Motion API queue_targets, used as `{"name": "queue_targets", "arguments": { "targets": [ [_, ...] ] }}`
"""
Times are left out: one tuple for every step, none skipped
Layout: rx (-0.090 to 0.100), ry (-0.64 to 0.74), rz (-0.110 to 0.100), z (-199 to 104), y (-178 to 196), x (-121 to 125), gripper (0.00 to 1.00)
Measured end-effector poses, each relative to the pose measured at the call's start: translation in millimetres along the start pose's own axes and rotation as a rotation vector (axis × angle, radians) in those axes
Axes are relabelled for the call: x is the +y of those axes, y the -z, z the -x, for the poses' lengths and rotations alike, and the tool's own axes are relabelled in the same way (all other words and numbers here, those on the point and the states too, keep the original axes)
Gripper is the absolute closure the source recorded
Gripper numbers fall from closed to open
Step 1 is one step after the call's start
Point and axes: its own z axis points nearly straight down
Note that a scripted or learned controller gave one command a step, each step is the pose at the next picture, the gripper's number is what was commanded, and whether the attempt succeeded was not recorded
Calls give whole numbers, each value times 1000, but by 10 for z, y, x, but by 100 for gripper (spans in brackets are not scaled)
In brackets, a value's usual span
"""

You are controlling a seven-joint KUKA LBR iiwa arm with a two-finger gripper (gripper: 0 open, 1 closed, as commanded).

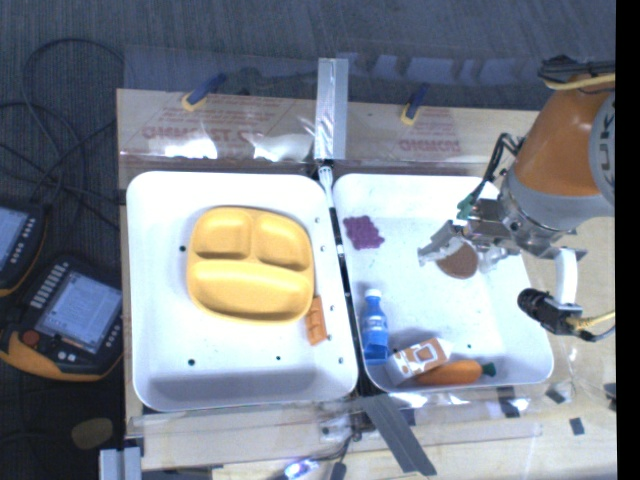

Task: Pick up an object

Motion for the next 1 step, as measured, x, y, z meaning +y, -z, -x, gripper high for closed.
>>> {"name": "queue_targets", "arguments": {
  "targets": [
    [-4, 26, -1, 570, -581, 650, 0]
  ]
}}
